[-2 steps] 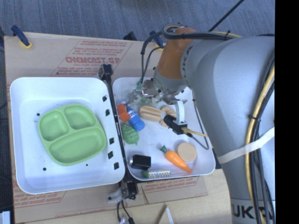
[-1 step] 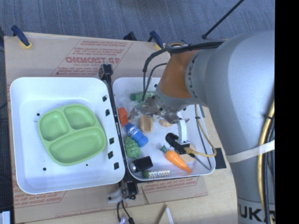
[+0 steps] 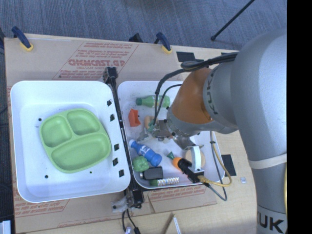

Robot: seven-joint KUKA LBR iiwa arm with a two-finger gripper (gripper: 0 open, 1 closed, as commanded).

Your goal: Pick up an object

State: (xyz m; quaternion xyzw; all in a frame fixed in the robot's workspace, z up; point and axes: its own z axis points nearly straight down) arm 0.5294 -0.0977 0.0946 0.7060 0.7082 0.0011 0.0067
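1. Nearest us, along the bottom of the view, we see the front edge of the table (image 3: 165, 206), its top covered in brown printed cardboard, with loose cables hanging below the seam between the bins.
2. On the table sit two shallow white plastic bins side by side. The left bin (image 3: 24, 130) holds a light green plastic plate with three compartments (image 3: 75, 139), lying flat with open white floor all round it.
3. The right bin (image 3: 126, 94) is crowded. Near its front wall lie a small black block (image 3: 154, 173) and a white ribbed piece (image 3: 167, 181).
4. Just behind those we see a blue plastic bottle with a white cap end (image 3: 146, 153), lying on its side; its long axis runs diagonally, white end toward the upper left, blue end toward the lower right. A round green lump (image 3: 141, 164) touches it in front.
5. The pincer (image 3: 158, 129) is low in the middle of the right bin, just beside the bottle; we cannot tell how its fingers stand.
6. Farther back lie an orange wedge (image 3: 133, 117) and a green bottle (image 3: 153, 101), near the rear wall.
7. Beyond the table, blue clamps (image 3: 23, 39) grip its far edge, and grey carpet (image 3: 97, 9) fills the room behind.
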